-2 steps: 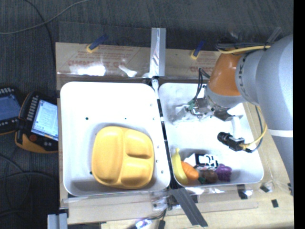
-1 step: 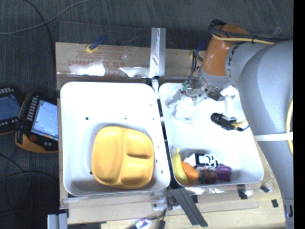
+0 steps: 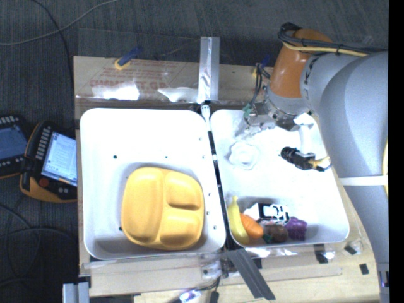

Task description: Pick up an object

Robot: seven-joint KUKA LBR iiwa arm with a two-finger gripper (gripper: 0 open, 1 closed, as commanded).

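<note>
The grey arm (image 3: 353, 106) was reached in from the right, its orange band (image 3: 287, 71) held over the far edge of the right bin (image 3: 315, 194). The gripper (image 3: 252, 120) was pointed down at that bin's far left corner, just above a clear cup (image 3: 243, 154). Whether the gripper was apart or together could not be told, since its tip was blurred against the white floor. Whether it touched the cup could not be told either.

The cup was hard to make out, being see-through on white. The arm was cut off by the right edge of the view.

Two white bins were counted. In the left bin (image 3: 101, 125) one yellow moulded tray (image 3: 163, 207) was laid near the front. In the right bin, besides the one cup, five small things were bunched along the near wall: one banana (image 3: 235, 223) at the left, one orange piece (image 3: 251, 226) touching it, one black-and-white item (image 3: 273, 211), one brown lump (image 3: 274, 233) partly hidden below that item, and one purple piece (image 3: 297, 228) at the right.
</note>
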